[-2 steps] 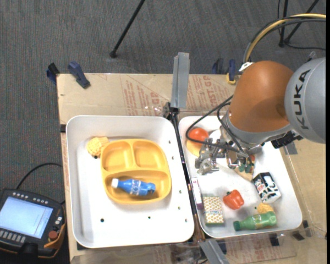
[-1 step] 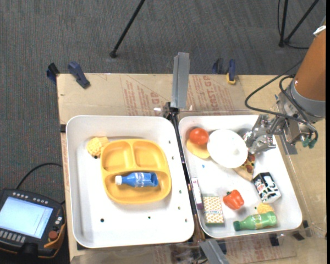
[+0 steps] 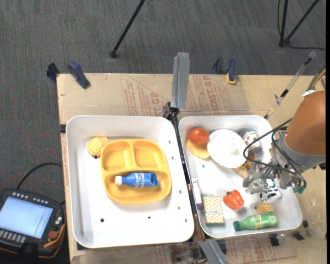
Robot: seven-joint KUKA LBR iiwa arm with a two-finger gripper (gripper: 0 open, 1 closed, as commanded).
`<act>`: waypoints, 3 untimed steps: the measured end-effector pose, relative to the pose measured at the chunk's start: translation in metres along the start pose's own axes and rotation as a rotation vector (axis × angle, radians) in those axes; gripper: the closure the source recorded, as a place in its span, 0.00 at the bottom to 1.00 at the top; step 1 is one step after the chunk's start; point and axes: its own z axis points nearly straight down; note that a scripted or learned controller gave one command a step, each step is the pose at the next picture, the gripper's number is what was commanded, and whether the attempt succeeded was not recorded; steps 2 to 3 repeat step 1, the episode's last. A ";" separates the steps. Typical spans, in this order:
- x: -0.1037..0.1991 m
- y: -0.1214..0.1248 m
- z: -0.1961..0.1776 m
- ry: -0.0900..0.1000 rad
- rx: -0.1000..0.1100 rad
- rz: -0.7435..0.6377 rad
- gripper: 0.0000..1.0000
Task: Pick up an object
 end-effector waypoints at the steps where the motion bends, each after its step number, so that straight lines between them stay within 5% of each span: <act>1: -0.019 0.096 0.044 -0.011 0.000 0.101 1.00; 3: -0.019 0.096 0.044 -0.011 0.000 0.101 1.00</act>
